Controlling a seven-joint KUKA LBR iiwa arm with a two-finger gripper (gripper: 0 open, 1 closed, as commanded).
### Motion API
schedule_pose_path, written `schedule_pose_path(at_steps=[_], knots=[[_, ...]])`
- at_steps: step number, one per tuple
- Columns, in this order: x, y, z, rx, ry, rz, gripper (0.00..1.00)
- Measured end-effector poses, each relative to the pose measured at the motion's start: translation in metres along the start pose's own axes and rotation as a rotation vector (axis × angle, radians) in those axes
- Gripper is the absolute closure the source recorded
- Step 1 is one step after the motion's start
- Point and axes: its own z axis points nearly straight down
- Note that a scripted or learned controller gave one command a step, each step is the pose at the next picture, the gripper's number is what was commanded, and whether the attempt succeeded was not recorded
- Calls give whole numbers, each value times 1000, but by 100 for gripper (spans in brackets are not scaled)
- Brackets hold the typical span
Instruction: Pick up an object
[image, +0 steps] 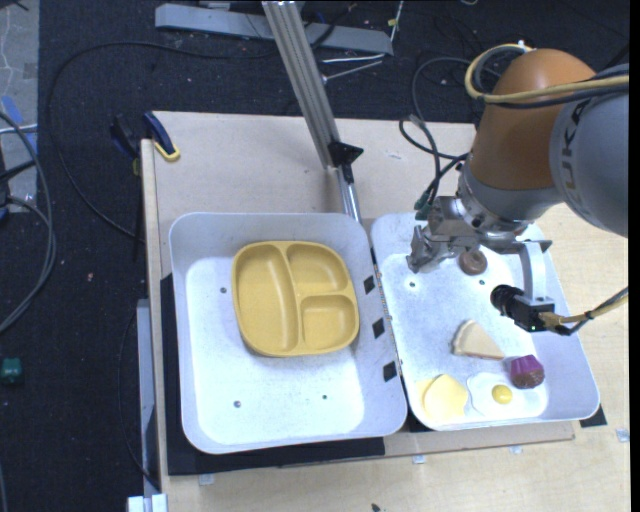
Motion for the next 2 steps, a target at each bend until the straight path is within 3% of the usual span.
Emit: schedule_pose_path(at_steps=[2], knots=[[108, -53, 25, 2, 0, -1, 100]])
